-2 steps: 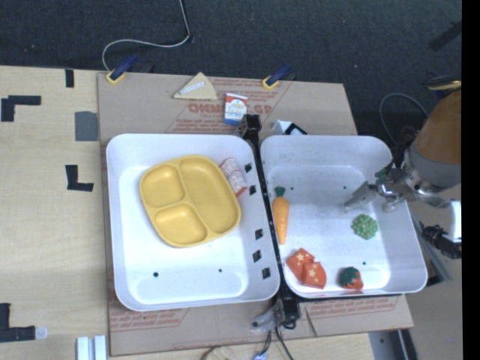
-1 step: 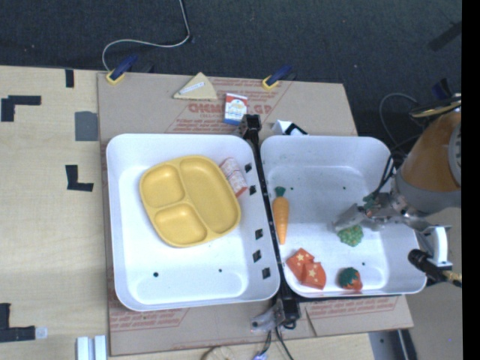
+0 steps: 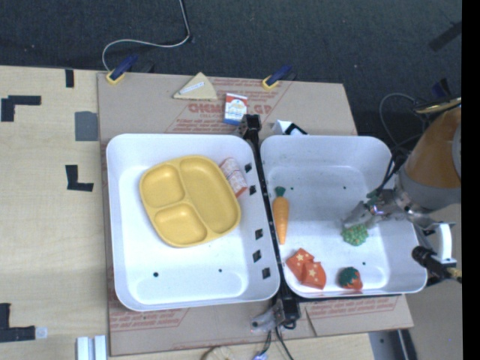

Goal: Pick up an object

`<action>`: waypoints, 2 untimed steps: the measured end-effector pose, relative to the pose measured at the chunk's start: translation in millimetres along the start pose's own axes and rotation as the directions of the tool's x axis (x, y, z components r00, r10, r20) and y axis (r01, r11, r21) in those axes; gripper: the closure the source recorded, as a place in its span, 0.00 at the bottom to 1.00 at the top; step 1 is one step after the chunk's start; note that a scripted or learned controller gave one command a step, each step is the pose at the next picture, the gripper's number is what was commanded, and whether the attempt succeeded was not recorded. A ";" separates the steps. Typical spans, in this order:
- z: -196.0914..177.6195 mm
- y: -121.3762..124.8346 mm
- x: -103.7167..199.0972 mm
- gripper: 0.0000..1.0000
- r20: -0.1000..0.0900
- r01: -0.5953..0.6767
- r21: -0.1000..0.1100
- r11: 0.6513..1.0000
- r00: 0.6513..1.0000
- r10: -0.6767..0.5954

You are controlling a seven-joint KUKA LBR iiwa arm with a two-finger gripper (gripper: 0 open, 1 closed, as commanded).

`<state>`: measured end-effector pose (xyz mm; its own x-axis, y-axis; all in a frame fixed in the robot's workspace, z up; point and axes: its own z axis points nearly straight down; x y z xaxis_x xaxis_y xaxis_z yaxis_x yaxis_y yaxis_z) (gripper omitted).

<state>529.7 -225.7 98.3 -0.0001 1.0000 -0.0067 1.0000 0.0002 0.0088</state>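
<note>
In the right bin point(image 3: 322, 156) lie an orange toy carrot point(image 3: 280, 214), a red toy piece with yellow spots point(image 3: 306, 268), a small red and green toy point(image 3: 349, 278) and a green broccoli-like toy point(image 3: 355, 235). My gripper point(image 3: 361, 217) reaches in from the right and hangs low just above the green toy, touching or nearly touching its top. The left bin point(image 3: 131, 276) holds a yellow divided plate point(image 3: 189, 199) and a small wrapped packet point(image 3: 235, 175) at its right side.
Behind the bins on the cardboard lie a tan wedge point(image 3: 197, 88) and a small red and white box point(image 3: 235, 109). A black divider point(image 3: 259, 201) runs between the bins. A cable loops across the dark floor at the back.
</note>
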 end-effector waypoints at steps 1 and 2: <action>7.4 65.3 77.5 1.00 -0.006 0.002 -0.006 1.000 1.000 -0.002; -87.0 6.9 142.9 1.00 -0.007 0.002 0.009 1.000 1.000 -0.002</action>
<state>535.9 -82.1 184.4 -0.0019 1.0000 0.0002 1.0000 0.0019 -0.0002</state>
